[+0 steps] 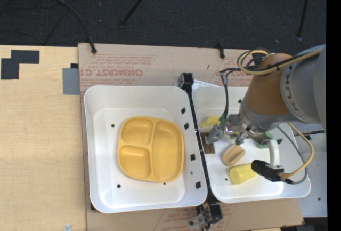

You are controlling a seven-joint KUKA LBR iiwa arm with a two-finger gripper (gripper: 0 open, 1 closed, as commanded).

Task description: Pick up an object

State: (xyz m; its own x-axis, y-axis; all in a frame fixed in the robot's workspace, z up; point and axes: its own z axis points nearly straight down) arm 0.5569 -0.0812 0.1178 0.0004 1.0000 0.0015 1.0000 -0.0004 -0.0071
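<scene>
Camera view: the gripper (228,135), open or closed I cannot tell, hangs just above the tan cylinder (233,155) in the right bin (256,192). The yellow block (241,174) touching the cylinder could foul a grasp.

**Hand over the right bin, plate in the left**

The hand (218,134) hangs over the right bin (296,185), near its 9 o'clock side. A tan cylinder (233,155) lies at the hand's 5 o'clock, with a yellow block (240,174) just beside it at 6 o'clock. The left bin (101,118) holds a yellow divided plate (151,149) at its centre.
</scene>
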